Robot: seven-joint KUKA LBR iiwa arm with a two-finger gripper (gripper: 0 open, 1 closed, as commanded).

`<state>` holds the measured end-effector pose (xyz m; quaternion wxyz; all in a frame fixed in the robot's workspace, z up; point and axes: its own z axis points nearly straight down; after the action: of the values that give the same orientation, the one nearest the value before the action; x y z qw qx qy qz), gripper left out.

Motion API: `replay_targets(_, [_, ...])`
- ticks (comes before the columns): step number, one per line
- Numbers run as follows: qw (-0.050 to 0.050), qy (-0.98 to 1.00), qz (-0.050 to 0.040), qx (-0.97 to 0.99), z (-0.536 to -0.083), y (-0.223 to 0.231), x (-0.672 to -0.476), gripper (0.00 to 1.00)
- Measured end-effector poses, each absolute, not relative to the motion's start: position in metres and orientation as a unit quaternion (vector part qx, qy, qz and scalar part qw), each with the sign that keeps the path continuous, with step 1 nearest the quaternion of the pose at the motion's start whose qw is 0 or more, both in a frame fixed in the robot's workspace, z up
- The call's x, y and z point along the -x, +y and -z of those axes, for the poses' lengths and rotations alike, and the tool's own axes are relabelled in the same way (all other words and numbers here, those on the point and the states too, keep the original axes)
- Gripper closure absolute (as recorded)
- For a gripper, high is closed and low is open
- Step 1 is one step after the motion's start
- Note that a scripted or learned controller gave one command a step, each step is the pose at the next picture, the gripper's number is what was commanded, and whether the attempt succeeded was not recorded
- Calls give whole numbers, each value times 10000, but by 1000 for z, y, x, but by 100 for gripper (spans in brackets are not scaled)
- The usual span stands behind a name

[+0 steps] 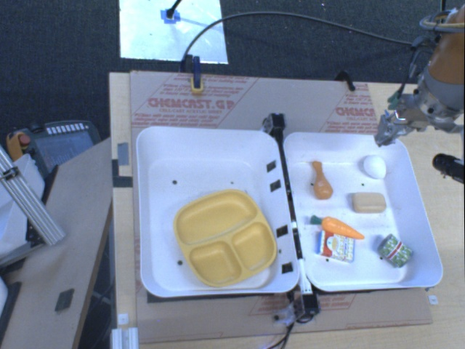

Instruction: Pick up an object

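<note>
**Tool above the right bin's far rim**

Nearest in the right bin point(421, 217) lie a green packet point(394, 250), a small carton point(336, 246) and a carrot point(340, 227). Beyond them sit a tan block point(368, 202), an orange gourd-shaped toy point(321, 182) and a white egg point(374, 166). The left bin point(203, 147) holds a yellow divided tray point(225, 235). The tool point(386, 131) hangs over the far rim, holding nothing; I cannot tell how far open it is.

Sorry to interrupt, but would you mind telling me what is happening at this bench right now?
The arm's end effector hangs over the far edge of the right bin, close to a white egg, holding nothing. Also lying in that bin are a carrot, a tan block, an orange drumstick-shaped toy, a small carton and a green packet. The left bin holds a yellow divided tray.
</note>
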<state>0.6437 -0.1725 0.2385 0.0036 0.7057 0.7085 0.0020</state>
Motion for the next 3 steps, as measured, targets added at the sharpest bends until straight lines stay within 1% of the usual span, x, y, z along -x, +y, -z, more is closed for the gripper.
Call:
replay_targets(1, [1, 7101, -8, -7041, -235, -121, -635, 100])
replay_targets(2, [2, 7105, -14, -7037, -224, -69, -639, 100])
replay_targets(3, [4, 7103, -15, -7039, -230, -22, -636, 100])
